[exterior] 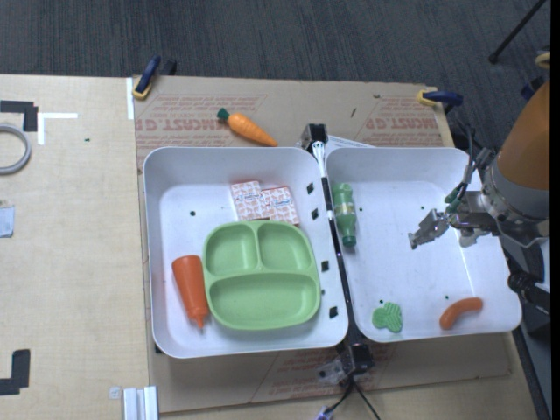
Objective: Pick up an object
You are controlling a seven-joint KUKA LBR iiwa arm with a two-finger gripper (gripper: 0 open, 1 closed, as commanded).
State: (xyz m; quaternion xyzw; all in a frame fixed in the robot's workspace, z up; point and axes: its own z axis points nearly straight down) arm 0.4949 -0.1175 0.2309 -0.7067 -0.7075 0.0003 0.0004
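My gripper (435, 228) hangs over the right part of the right bin (411, 169), its fingers spread and nothing between them. In that bin a green bottle (345, 214) lies along the left wall. A small green broccoli piece (388, 317) sits near the front edge. An orange sausage-like toy (460, 312) lies at the front right, below the gripper. The left bin (166, 182) holds a green divided plate (261, 275), an orange-red bottle (190, 289) at its left and a red-and-white patterned packet (260, 201) behind it.
A toy carrot (247, 127) lies on the cardboard behind the left bin. Blue clamps (146, 76) (440, 98) hold the cardboard at its back corners. A black clip (314, 135) sits where the bins meet at the back.
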